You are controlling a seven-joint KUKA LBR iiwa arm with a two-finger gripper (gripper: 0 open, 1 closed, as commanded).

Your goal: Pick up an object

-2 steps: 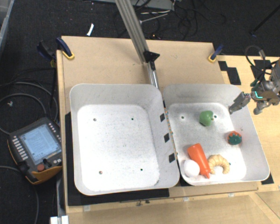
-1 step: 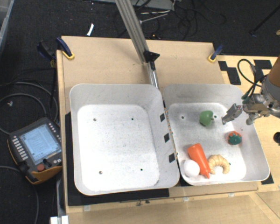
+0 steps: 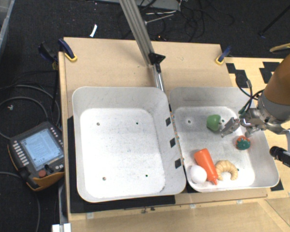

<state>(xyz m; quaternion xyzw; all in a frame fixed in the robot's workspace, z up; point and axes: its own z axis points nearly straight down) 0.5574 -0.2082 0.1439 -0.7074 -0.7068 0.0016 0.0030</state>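
Orange carrot (image 3: 206, 165) touches white egg (image 3: 198, 174); no legible writing.

Robotics lab, test-cell setup. Plywood bench (image 3: 135, 64) clamped at corners with yellow-blue clamps (image 3: 67, 50), two shallow white bins (image 3: 121, 144) side by side on top. Grey industrial arm (image 3: 280, 93) with orange band reaching in from right. Teach pendant (image 3: 37, 151) with lit screen lying on dark carpet floor, left of bench. Loose black cables (image 3: 12, 108) trailing across floor. Aluminium strut (image 3: 137, 25) angled over bench from back, likely sensor mount. Plastic toy food (image 3: 213, 167) as test objects in right bin.
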